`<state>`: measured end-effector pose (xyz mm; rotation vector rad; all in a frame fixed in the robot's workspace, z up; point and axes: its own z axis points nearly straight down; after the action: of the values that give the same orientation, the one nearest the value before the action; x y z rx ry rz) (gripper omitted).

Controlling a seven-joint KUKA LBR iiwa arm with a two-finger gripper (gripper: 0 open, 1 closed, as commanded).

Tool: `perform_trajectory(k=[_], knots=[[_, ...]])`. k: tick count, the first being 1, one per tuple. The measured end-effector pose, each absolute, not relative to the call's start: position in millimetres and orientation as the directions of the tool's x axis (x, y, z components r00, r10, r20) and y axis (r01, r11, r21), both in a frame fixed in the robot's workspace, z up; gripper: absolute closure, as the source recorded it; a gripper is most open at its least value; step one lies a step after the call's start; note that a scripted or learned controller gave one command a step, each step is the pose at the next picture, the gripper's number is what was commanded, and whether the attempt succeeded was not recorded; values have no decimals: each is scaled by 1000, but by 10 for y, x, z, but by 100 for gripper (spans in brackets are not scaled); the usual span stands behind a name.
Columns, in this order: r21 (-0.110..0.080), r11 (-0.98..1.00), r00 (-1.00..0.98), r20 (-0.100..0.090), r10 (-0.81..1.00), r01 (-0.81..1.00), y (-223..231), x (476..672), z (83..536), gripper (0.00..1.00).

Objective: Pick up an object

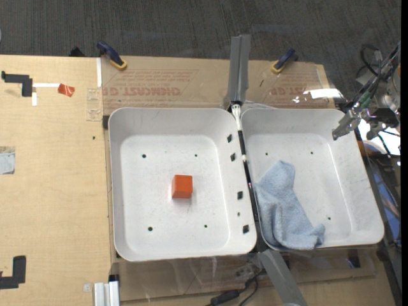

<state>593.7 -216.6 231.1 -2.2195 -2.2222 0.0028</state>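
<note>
Resting on brown cardboard [191, 85], two white bins [127, 234] above dark carpet [159, 11].

Orange cube [182, 187] alone near the left bin [127, 234] centre, open floor around it at every clock hour, blue-grey cloth [285, 206] crowding the right bin [357, 190] from 6 to 9 o'clock, floor free toward 12 and 3 o'clock

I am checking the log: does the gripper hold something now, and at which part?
Nothing is held. The gripper is at the right bin's far right edge; the block lies in the left bin and the cloth in the right bin.
</note>
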Motion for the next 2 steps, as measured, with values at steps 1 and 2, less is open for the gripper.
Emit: perform_trajectory(k=[1, 2], knots=[[0, -167, 167, 0, 986, 986, -1992, 5691, 1016, 0], [0, -48, 48, -1, 999, 999, -1239, 5828, 2202, 0]])
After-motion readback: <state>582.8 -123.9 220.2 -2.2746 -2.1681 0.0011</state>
